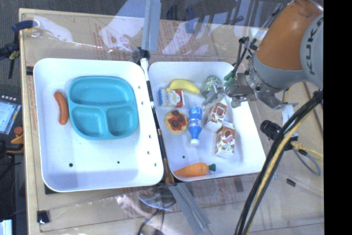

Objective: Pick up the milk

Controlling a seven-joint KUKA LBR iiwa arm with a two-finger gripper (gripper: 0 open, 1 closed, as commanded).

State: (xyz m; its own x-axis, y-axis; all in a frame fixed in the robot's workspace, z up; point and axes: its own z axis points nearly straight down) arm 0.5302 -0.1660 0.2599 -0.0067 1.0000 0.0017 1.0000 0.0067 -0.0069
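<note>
Milk [171, 98] lies beside the banana [184, 86]; gripper [220, 93] hovers over cartons [218, 114] well right. Jaws' state: cannot tell. A descent here likely grabs a wrong carton.

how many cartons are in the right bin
3: one blue-and-orange carton near the banana, two brown-and-white cartons on the right side. The gripper may hide more.

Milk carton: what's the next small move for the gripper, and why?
Probably ease the gripper left toward the milk carton. The gripper sits at the right bin's upper right, above the brown-and-white cartons, while the milk lies on its side just below the banana, untouched.
</note>
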